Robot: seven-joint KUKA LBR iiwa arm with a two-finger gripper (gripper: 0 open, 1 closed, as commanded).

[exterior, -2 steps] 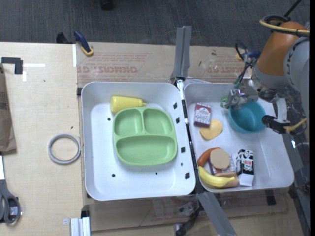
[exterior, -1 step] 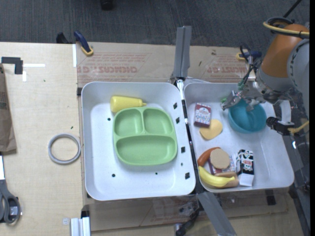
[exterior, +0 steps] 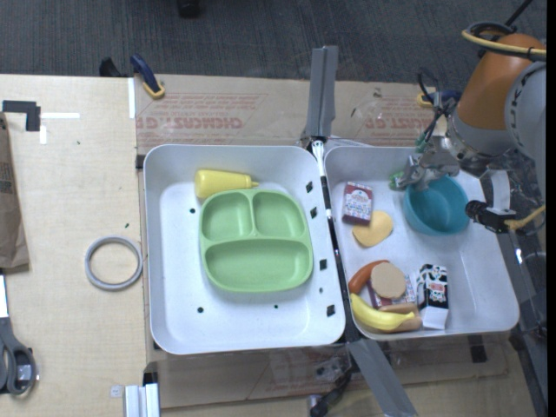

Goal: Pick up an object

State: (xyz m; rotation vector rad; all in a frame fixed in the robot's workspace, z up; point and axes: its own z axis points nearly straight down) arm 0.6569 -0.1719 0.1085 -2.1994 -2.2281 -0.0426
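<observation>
Filling most of the bench, two white bins sit side by side: the left bin (exterior: 165, 259) carries a green divided plate (exterior: 256, 240) with a yellow piece (exterior: 222, 181) just behind it. The right bin (exterior: 486, 276) holds a blue bowl (exterior: 437, 207), a banana (exterior: 382, 316), a hot dog (exterior: 382, 280), a small milk carton (exterior: 433, 295), a red-and-white packet (exterior: 357, 203) and a heart-shaped cookie (exterior: 373, 229). The gripper (exterior: 415, 174) hangs at the bowl's far rim; whether it is parted or closed cannot be told.
</observation>
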